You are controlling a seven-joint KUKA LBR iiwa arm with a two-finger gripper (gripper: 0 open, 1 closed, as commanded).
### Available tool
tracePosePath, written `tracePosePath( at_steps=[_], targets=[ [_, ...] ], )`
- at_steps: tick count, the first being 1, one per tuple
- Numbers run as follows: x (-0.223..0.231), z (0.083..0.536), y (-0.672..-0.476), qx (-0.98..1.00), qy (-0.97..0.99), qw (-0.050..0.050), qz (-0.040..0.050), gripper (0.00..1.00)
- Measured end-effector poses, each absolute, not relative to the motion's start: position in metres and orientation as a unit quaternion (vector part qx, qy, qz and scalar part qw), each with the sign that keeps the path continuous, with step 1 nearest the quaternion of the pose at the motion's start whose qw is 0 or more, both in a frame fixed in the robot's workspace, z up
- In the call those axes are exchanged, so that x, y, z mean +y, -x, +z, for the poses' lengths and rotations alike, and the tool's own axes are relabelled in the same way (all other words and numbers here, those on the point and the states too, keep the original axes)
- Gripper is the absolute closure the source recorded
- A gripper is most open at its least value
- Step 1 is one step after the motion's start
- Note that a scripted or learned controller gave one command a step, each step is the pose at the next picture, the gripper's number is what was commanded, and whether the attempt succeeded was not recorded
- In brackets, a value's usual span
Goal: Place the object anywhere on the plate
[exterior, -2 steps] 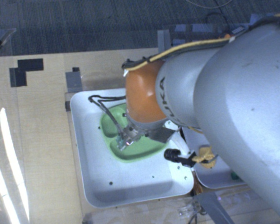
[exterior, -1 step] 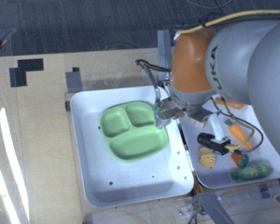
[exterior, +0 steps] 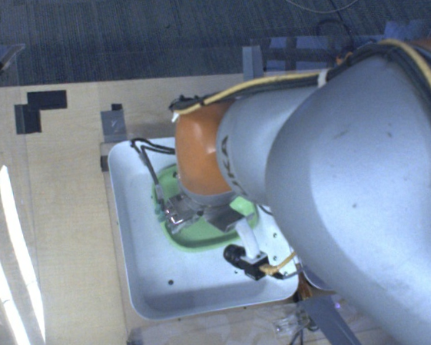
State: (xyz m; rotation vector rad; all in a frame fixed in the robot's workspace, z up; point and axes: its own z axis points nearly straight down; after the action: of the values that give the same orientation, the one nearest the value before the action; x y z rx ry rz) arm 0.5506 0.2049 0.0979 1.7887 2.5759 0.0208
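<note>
A light green plate (exterior: 200, 238) lies in the white bin (exterior: 142, 238), mostly covered by my arm. The orange band of my wrist (exterior: 198, 158) sits right above the plate. My gripper (exterior: 175, 215) reaches down onto the plate's left part, where metal pieces show at the wrist's lower edge. The fingertips are hidden by the wrist, and no object shows between them. The object itself is hidden from view.
The bin's left and front floor is bare white with a few dark specks. A black cable fitting (exterior: 241, 259) hangs off the arm over the bin's front right. Cables (exterior: 146, 156) run along the wrist. The wooden bench (exterior: 59, 224) extends left.
</note>
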Motion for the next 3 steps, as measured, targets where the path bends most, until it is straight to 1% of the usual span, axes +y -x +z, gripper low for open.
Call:
tracePosePath(
  at_steps=[1,2,3],
  targets=[
    [0.082,0.186,-0.57,0.82,-0.573,0.003,0.0025,1.0],
    [0.118,0.132,-0.494,0.756,-0.655,0.0,0.001,1.0],
    [0.191,0.351,-0.511,0.91,-0.415,0.003,0.003,1.0]
  ],
)
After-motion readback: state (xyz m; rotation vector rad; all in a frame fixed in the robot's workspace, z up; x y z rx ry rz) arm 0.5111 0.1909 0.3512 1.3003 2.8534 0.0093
